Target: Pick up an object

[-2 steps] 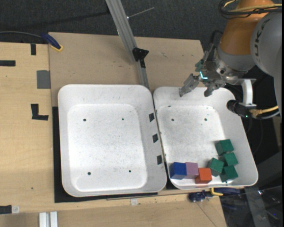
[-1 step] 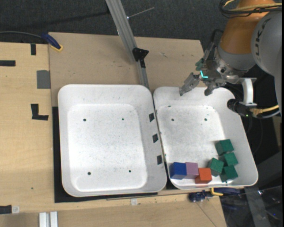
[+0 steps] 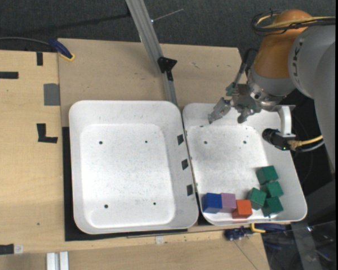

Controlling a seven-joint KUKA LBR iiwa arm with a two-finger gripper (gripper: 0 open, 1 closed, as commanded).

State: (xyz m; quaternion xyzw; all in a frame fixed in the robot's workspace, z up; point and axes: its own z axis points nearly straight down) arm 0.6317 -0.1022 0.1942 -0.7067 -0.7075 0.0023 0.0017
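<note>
1. Two shallow white bins are sitting side by side on the wooden surface [image 3: 22, 151]: the left bin [image 3: 79, 117] and the right bin [image 3: 297, 196], with small black clips along the seam between them. A slanted metal rail [image 3: 148, 32] is crossing the surface above them, ending near the bins' shared top corner.
2. Nothing is standing between the fingers [image 3: 219, 111] and the blocks; the right bin's floor is lying bare in between.
3. The gripper [image 3: 231, 112] is hanging over the right bin's far rim, its fingers spread apart and gripping nothing.
4. The blocks are lying well apart from the fingers, gathered along the right bin's near edge and near-right corner.
5. A blue block [image 3: 212, 202], a pale purple block [image 3: 228, 201] and an orange block [image 3: 243, 208] are sitting in a touching row; several dark green blocks [image 3: 267, 189] are clustering just to their right.
</note>
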